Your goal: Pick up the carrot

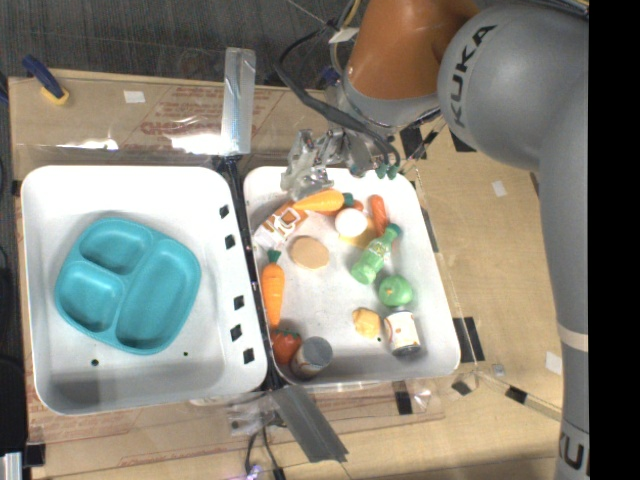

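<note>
An orange carrot (272, 290) with a green top lies lengthwise against the left wall of the right bin (432, 268). A second orange carrot-like piece (320, 202) lies near the bin's far edge. My gripper (312, 165) hangs over that far edge, just above and left of the second piece and well away from the first carrot. Its metal fingers (299, 164) point down, look open, and have nothing between them.
The right bin also holds a green bottle (372, 256), a green round fruit (395, 290), a small can (403, 333), a grey can (315, 353), a tan disc (310, 254) and a red-orange pepper (377, 210). The left bin (40, 198) holds a teal divided plate (125, 283).
</note>
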{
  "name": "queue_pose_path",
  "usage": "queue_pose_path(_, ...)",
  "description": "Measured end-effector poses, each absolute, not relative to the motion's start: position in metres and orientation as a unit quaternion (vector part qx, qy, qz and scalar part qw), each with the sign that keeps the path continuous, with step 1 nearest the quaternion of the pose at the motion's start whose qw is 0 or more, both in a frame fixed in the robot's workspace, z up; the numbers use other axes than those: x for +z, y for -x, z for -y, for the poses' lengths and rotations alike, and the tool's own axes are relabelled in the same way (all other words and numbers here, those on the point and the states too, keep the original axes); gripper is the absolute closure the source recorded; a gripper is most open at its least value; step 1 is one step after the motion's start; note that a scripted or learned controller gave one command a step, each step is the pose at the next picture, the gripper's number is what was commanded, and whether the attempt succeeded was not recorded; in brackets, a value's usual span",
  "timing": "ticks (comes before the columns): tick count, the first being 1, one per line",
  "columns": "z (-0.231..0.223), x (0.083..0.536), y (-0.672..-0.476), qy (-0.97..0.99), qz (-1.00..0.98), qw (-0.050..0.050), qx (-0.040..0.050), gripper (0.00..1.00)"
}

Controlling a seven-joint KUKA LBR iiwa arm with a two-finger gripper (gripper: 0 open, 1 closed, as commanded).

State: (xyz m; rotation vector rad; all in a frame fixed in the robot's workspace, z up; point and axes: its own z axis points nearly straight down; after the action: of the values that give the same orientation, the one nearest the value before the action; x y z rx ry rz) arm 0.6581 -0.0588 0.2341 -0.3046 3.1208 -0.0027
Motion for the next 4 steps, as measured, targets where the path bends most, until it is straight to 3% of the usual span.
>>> queue_pose_path(1,0.123,0.217,-0.644,0.182,-0.983,0.001,-0.0008,1.0)
queue_pose_path(2,0.191,0.247,-0.658,0.243,-0.97,0.002,-0.0023,1.0)
queue_pose_path(4,0.208,0.279,-0.659,0.377,-0.926,0.003,-0.0015,1.0)
